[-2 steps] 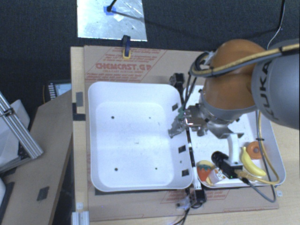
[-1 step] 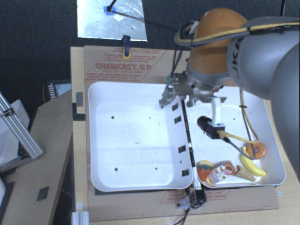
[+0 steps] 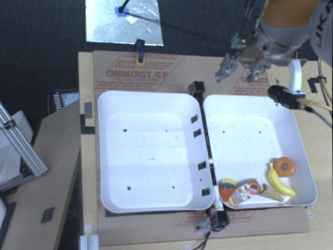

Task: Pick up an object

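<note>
Banana (image 3: 279, 181) — yellow, curved — lies in the right bin (image 3: 250, 134), long axis running from upper left to lower right. Gripper (image 3: 238, 73) hangs above the bin's far edge, fingers spread, pinching nothing.

Red print reading "CHEMCAST GP" stands on the brown board (image 3: 156, 69) that lies under the two bins, at about 11 o'clock of the view, just above the far rim of the left bin (image 3: 106, 155). Finer red lines run above and below that word, too small to read. More red print shows on the same board at 1 o'clock, past the far rim of the right bin (image 3: 307, 165), and along the near edge at 6 o'clock; none of it can be made out. A small packet (image 3: 246, 191) in the right bin, at 5 o'clock, bears red markings that are too blurred to read.
</note>
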Motion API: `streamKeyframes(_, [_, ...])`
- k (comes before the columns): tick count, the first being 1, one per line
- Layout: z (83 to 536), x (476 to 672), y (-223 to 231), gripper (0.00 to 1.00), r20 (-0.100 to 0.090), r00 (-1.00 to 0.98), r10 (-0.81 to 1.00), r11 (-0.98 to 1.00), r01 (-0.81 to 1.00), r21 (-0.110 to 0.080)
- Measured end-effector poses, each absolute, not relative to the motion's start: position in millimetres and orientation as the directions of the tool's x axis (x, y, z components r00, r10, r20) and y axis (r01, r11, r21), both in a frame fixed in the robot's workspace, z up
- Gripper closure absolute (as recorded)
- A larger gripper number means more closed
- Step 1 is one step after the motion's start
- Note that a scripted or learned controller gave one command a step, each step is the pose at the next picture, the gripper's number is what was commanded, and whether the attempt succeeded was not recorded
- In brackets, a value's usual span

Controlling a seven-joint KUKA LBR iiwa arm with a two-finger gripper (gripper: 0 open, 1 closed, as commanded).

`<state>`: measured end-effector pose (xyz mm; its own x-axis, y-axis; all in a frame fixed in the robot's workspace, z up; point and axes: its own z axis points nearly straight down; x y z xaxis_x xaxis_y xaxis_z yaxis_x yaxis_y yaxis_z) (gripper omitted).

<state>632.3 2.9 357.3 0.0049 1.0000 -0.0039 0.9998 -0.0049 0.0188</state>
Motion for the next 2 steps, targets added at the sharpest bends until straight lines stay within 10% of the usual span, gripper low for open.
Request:
streamKeyframes(1, [527.2, 596.5, 85.4, 0.00, 0.005, -0.011, 1.000, 0.011, 1.000, 0.022])
streamKeyframes(2, [536.5, 537.7, 124.0, 0.00, 0.003, -0.009, 1.000, 0.009, 1.000, 0.002])
